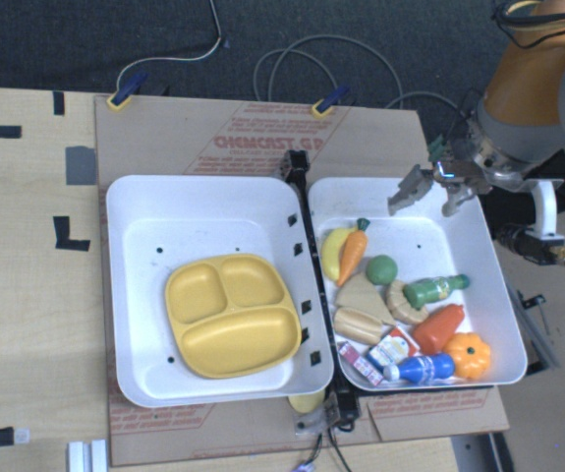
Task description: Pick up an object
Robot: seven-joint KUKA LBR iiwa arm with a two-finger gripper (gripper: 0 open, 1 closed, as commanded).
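Hanging over the far right corner of the right bin (498,264), the gripper (429,197) has its two fingers spread apart with nothing between them. All the toy food sits in the right bin, below the gripper. A carrot (352,251) lies in the left part of this bin, touching a yellow lemon (331,252). Just right of the carrot is a small green ball (381,268). Farther right lies a green bottle (435,289), with a red pepper (439,325) and an orange pumpkin (470,354) nearer the front edge. A blue bottle (418,369) lies just left of the pumpkin. A yellow plate (233,314) with three parts sits in the left bin (130,264).
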